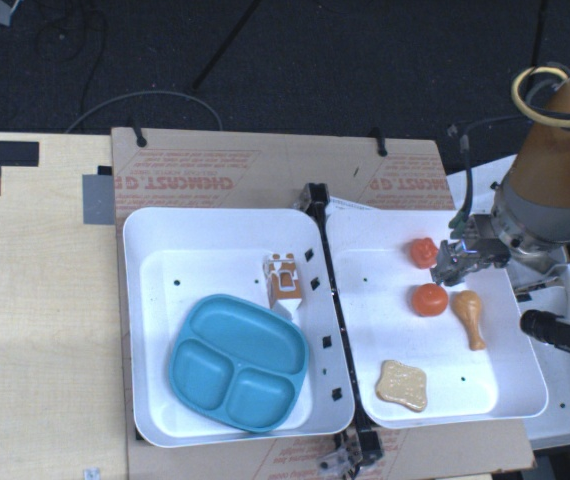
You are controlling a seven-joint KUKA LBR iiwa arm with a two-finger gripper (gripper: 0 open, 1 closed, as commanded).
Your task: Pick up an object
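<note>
**A:** Where are the fingers (452, 265) in this overhead shot?

**B:** Low inside the right bin (377, 230), near its far right side, with the grey arm (540, 183) coming in over that bin's right rim. Whether they are open, closed or gripping anything, I cannot tell; the tips are a dark cluster against the white floor.

**A:** What lies closest to them?

**B:** Three pieces. A red block (423, 252) sits just to their left, toward the bin's far wall. A tomato (429, 299) lies just below and left of them. A drumstick (469, 316) lies just below them, its thin end pointing toward the near right corner. Tomato and drumstick are close, though contact is unclear.

**A:** Any open room?

**B:** Yes. Bare white floor runs left of the fingers as far as the black divider (330, 298) between the bins. A slice of bread (403, 385) rests well below and left of them, near the right bin's front rim, with bare floor all round it.

**A:** And the left bin (145, 268)?

**B:** Well to the left of the fingers. A blue tray (238, 361) fills its near half, hard up to the front wall. A small orange toy (284, 277) stands just beyond the tray, beside the divider. Both bins sit on cardboard (235, 173) on the desk (35, 318).
</note>
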